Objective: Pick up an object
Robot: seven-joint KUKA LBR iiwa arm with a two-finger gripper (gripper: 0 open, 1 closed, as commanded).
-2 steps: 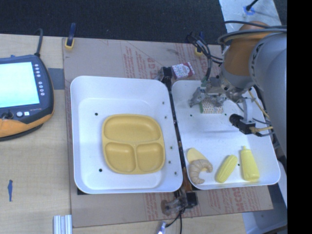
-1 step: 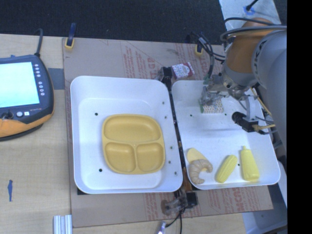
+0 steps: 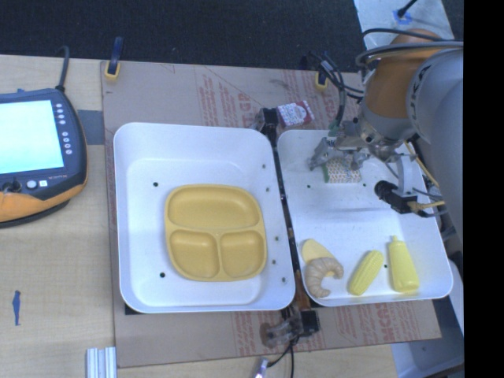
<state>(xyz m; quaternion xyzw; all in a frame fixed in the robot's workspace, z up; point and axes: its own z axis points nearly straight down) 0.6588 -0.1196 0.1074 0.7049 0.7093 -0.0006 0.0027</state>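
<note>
Hand (image 3: pixel 340 157) low over a small patterned object (image 3: pixel 343 173) (grip state unclear) in right bin (image 3: pixel 370 211).

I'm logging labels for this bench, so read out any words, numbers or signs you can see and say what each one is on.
No text is legible.
Cardboard sheet: red printed lettering, too blurred to read.
Small packet: printing too small to read.
Teach pendant: screen washed out white, buttons unreadable.

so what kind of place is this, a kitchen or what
Likely a robot lab bench, not a kitchen: a grey and orange arm reaches over two white bins, a teach pendant lies beside them, and the food looks like toys.
</note>
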